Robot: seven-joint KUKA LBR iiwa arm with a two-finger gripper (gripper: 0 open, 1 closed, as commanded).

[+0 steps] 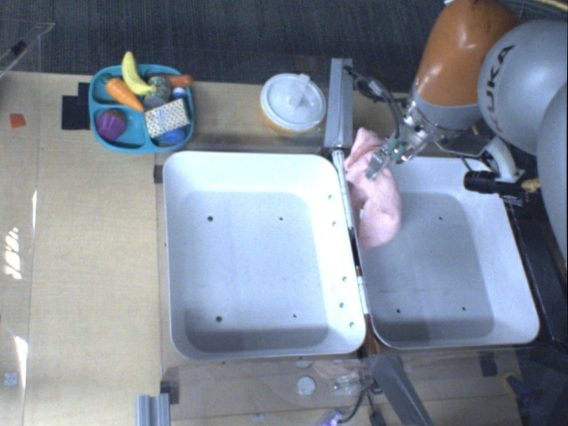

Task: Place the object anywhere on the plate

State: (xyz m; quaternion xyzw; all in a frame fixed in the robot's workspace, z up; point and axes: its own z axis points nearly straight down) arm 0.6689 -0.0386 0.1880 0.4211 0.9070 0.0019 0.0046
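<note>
A pink cloth hangs bunched at the left edge of the right bin, overlapping the divider between the bins. My gripper is at the cloth's upper part, its fingers pinched shut on a fold of the fabric, and the rest of the cloth droops below it. The blue divided plate sits on the bench at the far left, beyond the left bin's back corner. It holds a toy banana, a carrot, a purple piece and a speckled block.
The left bin lies between the cloth and the plate. A white lidded cup with a yellow rim stands behind the left bin. A grey upright bracket rises at the back between the bins. The arm's orange band is at the upper right.
</note>
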